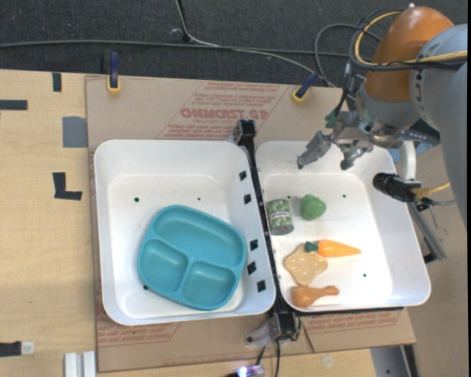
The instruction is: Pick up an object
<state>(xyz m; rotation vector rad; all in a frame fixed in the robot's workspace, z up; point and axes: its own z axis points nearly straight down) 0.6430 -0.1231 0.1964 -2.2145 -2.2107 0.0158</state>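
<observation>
The arm reaches in from the right and its gripper hangs over the far edge of the right bin, with the fingers spread apart and nothing between them. The objects lie nearer the front of that bin, well apart from the gripper: a small green can against the left wall, a green ball just beside it, an orange carrot below, a tan flat piece touching the carrot's green end, and an orange drumstick at the front. The left bin holds a teal divided plate. Both bins rest on the surface.
</observation>
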